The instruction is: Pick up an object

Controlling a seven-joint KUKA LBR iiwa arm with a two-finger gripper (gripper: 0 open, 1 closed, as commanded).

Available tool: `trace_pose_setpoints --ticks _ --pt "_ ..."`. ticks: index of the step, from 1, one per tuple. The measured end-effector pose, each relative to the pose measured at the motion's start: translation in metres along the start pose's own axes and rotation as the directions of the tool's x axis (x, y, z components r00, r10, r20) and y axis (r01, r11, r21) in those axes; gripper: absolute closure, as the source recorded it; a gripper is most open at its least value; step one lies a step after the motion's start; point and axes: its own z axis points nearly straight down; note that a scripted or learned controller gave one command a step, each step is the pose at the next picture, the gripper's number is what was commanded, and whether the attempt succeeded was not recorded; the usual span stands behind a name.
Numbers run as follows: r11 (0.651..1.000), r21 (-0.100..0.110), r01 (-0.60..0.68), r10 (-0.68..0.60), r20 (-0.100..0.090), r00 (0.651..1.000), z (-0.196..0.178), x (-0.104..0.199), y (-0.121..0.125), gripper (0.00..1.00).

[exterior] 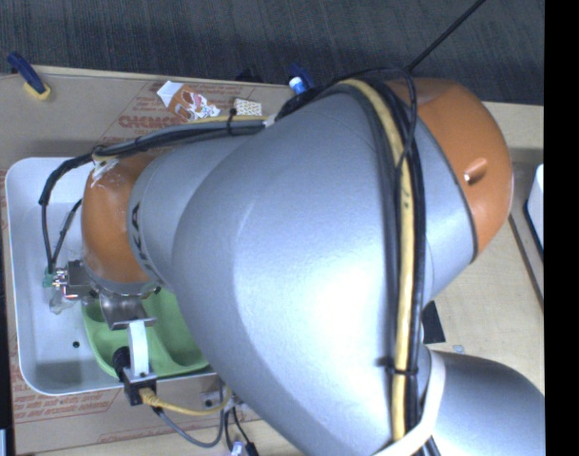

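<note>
The grey arm [346, 283] reaches across to the white bin [18, 283] at nine o'clock of the view, wrist pointing down. The gripper [127, 319] hangs over a pale green object [175, 342] lying toward five o'clock on the bin's floor. Whether the gripper is open, closed or gripping anything cannot be told.

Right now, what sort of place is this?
Likely a robotics lab bench: a grey arm reaching over a white bin, printed cardboard beneath it, a blue clamp at the board's edge.
</note>
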Motion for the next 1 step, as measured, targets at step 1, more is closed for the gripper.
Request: trace_pose_setpoints --ticks 1 --pt "1.000 -0.004 0.009 -0.009 -0.007 1.000 -0.0112 0.0051 0.0008 1.00"
